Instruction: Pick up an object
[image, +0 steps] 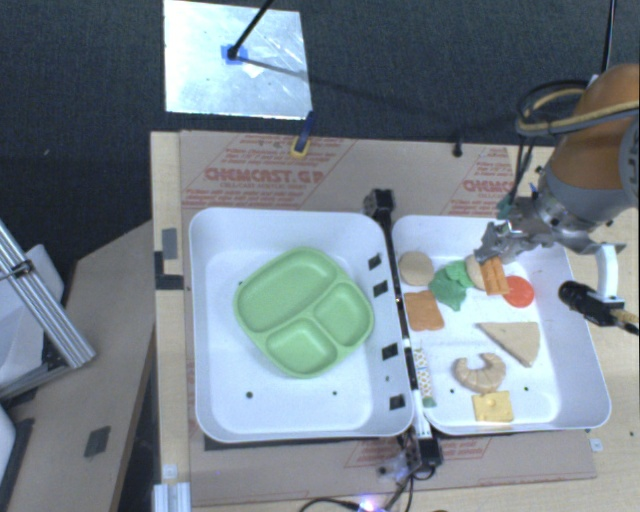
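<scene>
Reaching w/ the metal end effector (497, 247) (can't tell if apart) over the orange carrot stick (493, 275), it may bump the green leafy toy (455, 282) & slip.

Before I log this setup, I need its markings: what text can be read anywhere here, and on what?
"CHEMCAST GP" in red, on the brown protective sheet behind the left bin, left print.
The same red print behind the right bin runs mirrored or upside down, only partly readable.
No text is legible on the food items or the green divided plate.
</scene>
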